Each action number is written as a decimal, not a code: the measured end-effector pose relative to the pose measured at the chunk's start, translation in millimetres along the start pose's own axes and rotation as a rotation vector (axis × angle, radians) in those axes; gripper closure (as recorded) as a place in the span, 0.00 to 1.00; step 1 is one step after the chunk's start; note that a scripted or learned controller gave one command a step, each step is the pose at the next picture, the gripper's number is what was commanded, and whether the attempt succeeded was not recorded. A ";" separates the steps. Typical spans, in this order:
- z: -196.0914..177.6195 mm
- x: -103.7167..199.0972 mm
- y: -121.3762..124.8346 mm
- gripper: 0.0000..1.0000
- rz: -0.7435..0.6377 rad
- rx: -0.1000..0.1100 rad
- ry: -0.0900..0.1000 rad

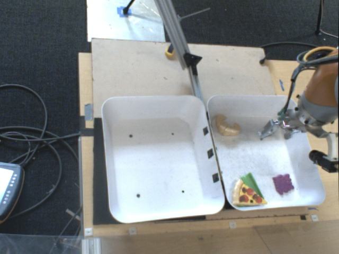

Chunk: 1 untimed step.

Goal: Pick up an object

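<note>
in the camera view, the tabletop (137, 67) carries two shallow white bins side by side. i take the right bin (249, 102) as the landmark for all places.

the arm (322, 89), grey with an orange band, comes in over the right wall of the right bin. its tool (267, 131) hangs above the upper middle part of this bin, pointing toward the left. if the tool is apart or together, i cannot tell, because it is small and the metal shines against the white floor. nothing shows in it.

three things lie inside the right bin. a tan croissant (226, 126) lies in the upper left part of the bin, near the left wall, and it is left of the tool and apart from it. a toy pizza slice (248, 192), yellow with red dots and with a green part on its upper side, lies at the lower left of the bin, near the front wall. a small purple object (283, 183) lies in the lower right part of the bin, just to the right of the pizza slice and not touching it.

the left bin (114, 110) stands just beside the right bin, their walls touching. a grey metal pole (172, 20) goes slanted from above down to the place where the two bins meet.
</note>
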State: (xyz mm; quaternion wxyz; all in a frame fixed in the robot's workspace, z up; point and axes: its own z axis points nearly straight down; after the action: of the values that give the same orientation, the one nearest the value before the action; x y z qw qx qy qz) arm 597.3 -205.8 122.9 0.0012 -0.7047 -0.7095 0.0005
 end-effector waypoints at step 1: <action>33.7 0.6 0.4 0.00 0.002 -0.001 0.000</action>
State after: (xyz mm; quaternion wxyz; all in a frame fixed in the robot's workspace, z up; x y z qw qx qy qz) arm 597.6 -205.2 89.2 0.0007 -0.7053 -0.7089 0.0003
